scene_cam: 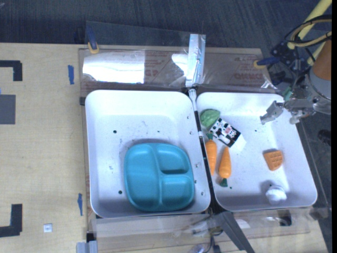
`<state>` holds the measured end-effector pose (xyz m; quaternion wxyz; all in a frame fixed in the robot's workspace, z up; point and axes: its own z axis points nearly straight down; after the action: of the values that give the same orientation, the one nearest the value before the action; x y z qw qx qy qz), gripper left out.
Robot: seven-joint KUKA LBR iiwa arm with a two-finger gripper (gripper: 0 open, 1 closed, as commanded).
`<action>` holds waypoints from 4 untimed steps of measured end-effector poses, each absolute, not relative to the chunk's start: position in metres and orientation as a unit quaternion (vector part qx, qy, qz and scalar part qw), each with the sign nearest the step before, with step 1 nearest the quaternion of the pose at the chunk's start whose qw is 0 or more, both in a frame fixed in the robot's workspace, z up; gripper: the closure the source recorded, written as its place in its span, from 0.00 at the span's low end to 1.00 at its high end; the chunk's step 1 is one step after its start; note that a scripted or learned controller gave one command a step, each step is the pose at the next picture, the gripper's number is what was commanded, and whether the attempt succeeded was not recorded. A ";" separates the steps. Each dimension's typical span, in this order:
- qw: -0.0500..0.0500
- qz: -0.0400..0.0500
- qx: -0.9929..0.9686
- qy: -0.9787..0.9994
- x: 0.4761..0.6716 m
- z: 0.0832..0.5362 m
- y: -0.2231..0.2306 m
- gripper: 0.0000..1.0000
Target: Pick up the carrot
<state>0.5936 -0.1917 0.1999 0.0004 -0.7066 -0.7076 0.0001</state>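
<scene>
Claw (280, 111) near right bin's far edge, seemingly empty; carrot (225, 162) well apart.

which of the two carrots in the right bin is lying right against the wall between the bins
The left carrot, the paler one, lies along the dividing wall. The other carrot sits beside it, farther into the right bin.

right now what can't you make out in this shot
- Gripper, camera view: small and blurred at the right bin's far corner, so its finger state is unclear.
- Arm: cut off by the right edge.
- Two carrots: the left one's edge is masked by the bin wall.
- Green item: partly covered by the black-and-white card.
</scene>
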 end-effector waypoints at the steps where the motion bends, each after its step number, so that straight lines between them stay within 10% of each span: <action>1: 0.000 -0.001 -0.617 -0.787 0.582 0.109 -0.119 0.00; 2: -0.003 -0.001 -0.614 -0.789 0.532 0.088 -0.105 0.00; 3: -0.006 -0.003 -0.614 -0.789 0.535 0.099 -0.104 1.00; 4: -0.002 -0.001 -0.398 -0.917 0.485 0.185 -0.061 1.00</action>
<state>0.4853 -0.0608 0.1852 -0.0019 -0.3985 -0.9172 -0.0009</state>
